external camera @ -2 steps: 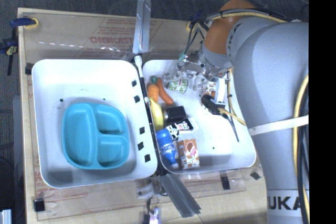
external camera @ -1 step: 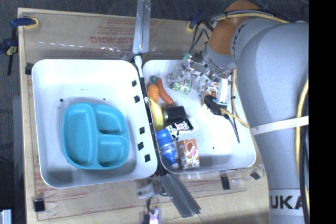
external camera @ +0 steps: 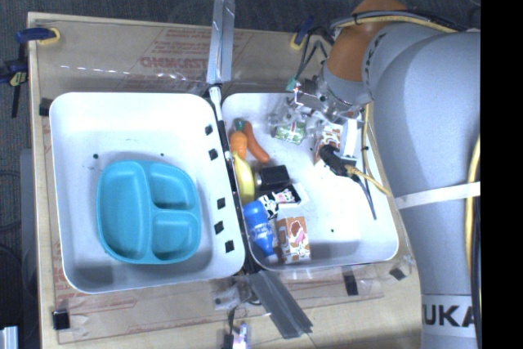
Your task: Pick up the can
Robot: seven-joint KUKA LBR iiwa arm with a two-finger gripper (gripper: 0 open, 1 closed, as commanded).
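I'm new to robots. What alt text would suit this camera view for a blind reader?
A grey robot arm reaches into the right white bin, its gripper near a green-and-white can, beside carrots, a banana, a blue bottle and small cartons. The left bin holds a blue divided tray.

Robot lab: bench (external camera: 122, 53), bins (external camera: 73, 118), clamps (external camera: 37, 35)

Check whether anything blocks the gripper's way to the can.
Nothing visible does. The gripper is right over the green-and-white can at the far end of the right bin. The carrot lies off to the can's side, apart from it.
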